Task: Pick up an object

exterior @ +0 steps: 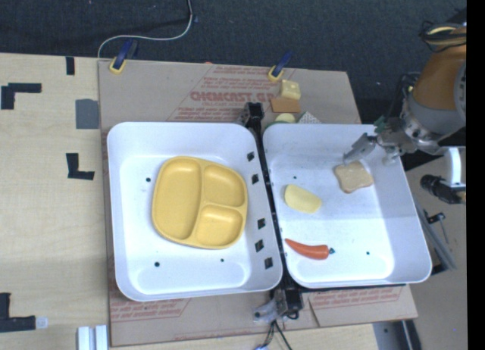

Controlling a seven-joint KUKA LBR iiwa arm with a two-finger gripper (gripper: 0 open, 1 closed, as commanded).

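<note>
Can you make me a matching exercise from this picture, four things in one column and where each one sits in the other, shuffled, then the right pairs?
Things:
1. yellow divided plate
2. red chili pepper
3. bread slice
4. blue clamp

Places:
A. right bin, near its front edge
B. on the cardboard's far edge, behind the bins
C. left bin, middle
D. right bin, far part, just below the gripper

Pairs: 1-C, 2-A, 3-D, 4-B
</note>
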